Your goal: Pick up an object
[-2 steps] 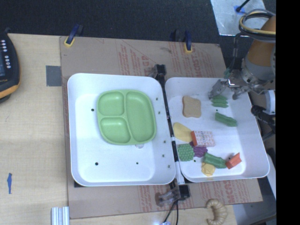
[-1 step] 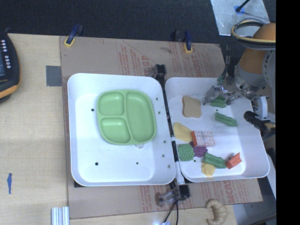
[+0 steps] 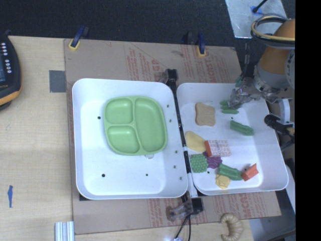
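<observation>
The small green piece (image 3: 229, 109) lies at the back of the right bin (image 3: 271, 185), just under the gripper (image 3: 237, 97). How its fingers stand, I cannot tell. Best to descend straight, straddling the piece, clear of the tan slice (image 3: 204, 114).

Robotics lab bench: two white bins (image 3: 125, 187) on clamped cardboard (image 3: 150, 59), blue clamps (image 3: 201, 45) behind the bins, teach pendant (image 3: 7, 69) far left of them, plastic toy food (image 3: 228, 171) in the right bin.
</observation>
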Controlling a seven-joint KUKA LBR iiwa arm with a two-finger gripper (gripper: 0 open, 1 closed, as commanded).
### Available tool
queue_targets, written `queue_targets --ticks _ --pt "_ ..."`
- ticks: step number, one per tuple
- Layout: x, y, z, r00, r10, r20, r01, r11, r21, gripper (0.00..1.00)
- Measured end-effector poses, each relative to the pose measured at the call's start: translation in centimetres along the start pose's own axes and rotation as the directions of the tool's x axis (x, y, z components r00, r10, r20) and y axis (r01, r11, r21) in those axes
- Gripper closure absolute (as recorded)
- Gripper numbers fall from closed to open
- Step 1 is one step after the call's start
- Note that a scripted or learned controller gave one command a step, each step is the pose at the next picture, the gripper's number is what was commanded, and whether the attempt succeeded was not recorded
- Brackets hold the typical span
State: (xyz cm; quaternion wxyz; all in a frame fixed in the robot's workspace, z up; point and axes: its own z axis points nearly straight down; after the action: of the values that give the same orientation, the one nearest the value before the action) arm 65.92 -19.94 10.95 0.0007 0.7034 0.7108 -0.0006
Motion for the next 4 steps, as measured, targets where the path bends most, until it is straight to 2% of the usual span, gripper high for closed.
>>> queue_targets --ticks 1,2,3,4 --pt "0.8 -10.3 -0.4 1.000 0.009 -0.004 -0.009 1.000 0.012 1.00" --pt "-1.2 -15.2 -6.5 1.000 0.011 -0.003 -0.011 1.000 0.004 1.00" --pt "1.1 -17.3 -4.1 1.000 0.008 -0.004 -0.008 1.000 0.007 1.00" --pt "1.0 -17.1 -4.2 1.000 0.009 -0.002 -0.008 1.000 0.003 0.00"
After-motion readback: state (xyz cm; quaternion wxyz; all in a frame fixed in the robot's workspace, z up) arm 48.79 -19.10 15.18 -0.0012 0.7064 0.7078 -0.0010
